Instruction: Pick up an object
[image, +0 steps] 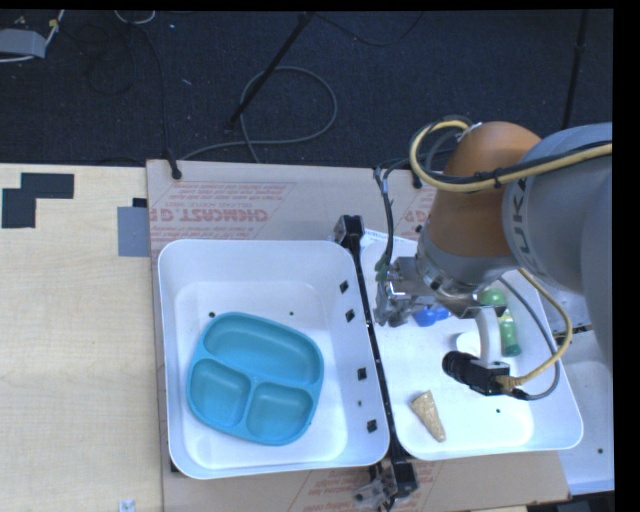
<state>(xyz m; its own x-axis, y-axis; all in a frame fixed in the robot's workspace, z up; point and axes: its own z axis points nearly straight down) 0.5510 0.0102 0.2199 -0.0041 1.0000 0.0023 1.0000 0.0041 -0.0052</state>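
Arm reaches in from right, wrist over right bin (560, 425). Claw (392, 305) low at bin's left wall, near divider; cannot tell whether spread or pressed together. Small blue object (432, 316) just beside claw. Green item (508, 330) partly behind cables. Tan cone (429, 414) lies on bin floor, well apart. Left bin (180, 270) holds blue divided plate (256, 377).

My arm (560, 200) comes in from the right, its grey link crossing the upper right corner and the orange band (480, 190) sitting above the wrist. The wrist points steeply down with yellow and black cables looped around it. The gripper (393, 305) hangs low at the wrist's left side, mostly masked by its own metal housing
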